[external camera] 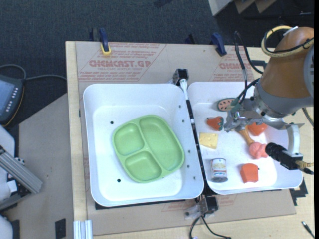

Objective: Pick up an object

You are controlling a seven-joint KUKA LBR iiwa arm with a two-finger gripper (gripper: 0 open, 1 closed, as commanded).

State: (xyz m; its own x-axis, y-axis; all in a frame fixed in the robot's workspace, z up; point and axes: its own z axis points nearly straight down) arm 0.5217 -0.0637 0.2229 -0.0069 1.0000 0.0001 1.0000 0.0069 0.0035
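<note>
Two white bins sit side by side on the tabletop (75, 133).

Left bin (99, 103): holds one green divided tray (147, 148), 3 compartments, lying roughly mid-bin, tilted a bit.

Right bin (199, 91): several small items. Landmark = small can (218, 170), upright near the bin's front edge.
- Yellow cheese wedge (209, 140): just behind the can, toward the bin's left wall.
- Red-orange block (249, 173): right of the can, near the front.
- Pink item (257, 150): behind and right of the can.
- Red pepper-like piece (215, 123): further behind the can.
- Watermelon slice (225, 104): furthest back from the can.
- Orange item (256, 129): back-right of the can, partly hidden by the arm.

Jaws (234, 121) hang low behind the can, just right of the red piece; can't tell if they're apart or together, nothing seen between them.
</note>
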